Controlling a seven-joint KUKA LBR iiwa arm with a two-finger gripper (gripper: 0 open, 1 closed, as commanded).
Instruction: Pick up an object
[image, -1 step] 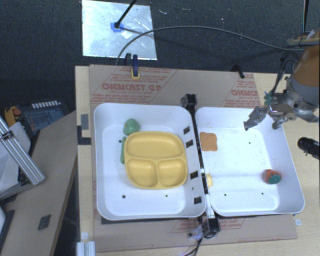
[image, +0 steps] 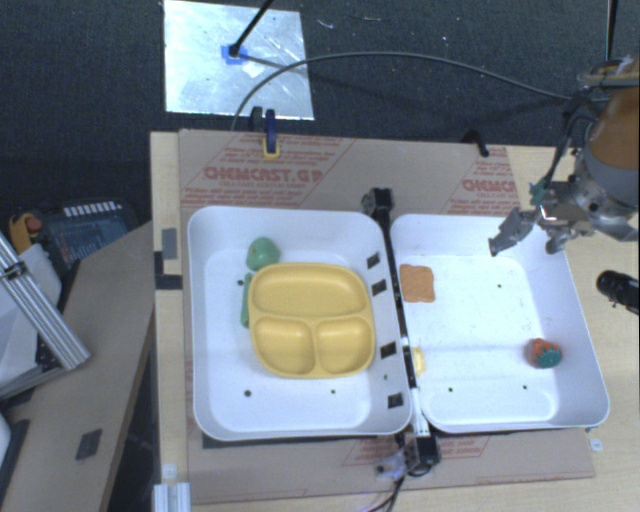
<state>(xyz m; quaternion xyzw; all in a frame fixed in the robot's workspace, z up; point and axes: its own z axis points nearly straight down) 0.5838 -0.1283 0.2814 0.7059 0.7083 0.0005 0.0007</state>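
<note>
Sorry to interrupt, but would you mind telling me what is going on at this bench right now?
A robot arm reaches in from the right, its open pincer above the far edge of the right bin, holding nothing. That bin holds an orange flat piece and a small orange-green object. The left bin holds a yellow divided tray with a green item beside it.

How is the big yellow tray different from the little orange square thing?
The yellow plastic divided tray is far bigger than the flat orange square piece. The tray has three compartments with raised rims; the orange piece looks flat and plain. The tray lies in the left white bin, the orange piece in the right white bin. Both rest on a bin floor, untouched.
</note>
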